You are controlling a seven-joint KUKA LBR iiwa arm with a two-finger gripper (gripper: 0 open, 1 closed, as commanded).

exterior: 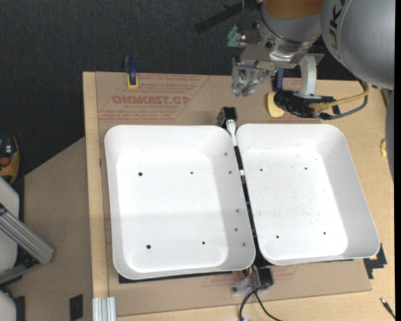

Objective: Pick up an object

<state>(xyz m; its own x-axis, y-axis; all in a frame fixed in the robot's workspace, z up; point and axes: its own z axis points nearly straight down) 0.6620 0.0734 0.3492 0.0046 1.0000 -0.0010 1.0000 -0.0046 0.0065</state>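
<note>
My gripper hangs high at the top of the camera view, over the brown board behind the two bins and near the far end of the seam between them. It sits under the grey wrist with its orange band. The left bin and the right bin lie side by side below it, and their white floors carry only a few small dark dots. I see nothing hanging under the gripper.
A black clip and rod run along the seam between the bins. A yellow piece with black cabling lies behind the right bin. A blue and yellow clamp holds the board's far left edge.
</note>
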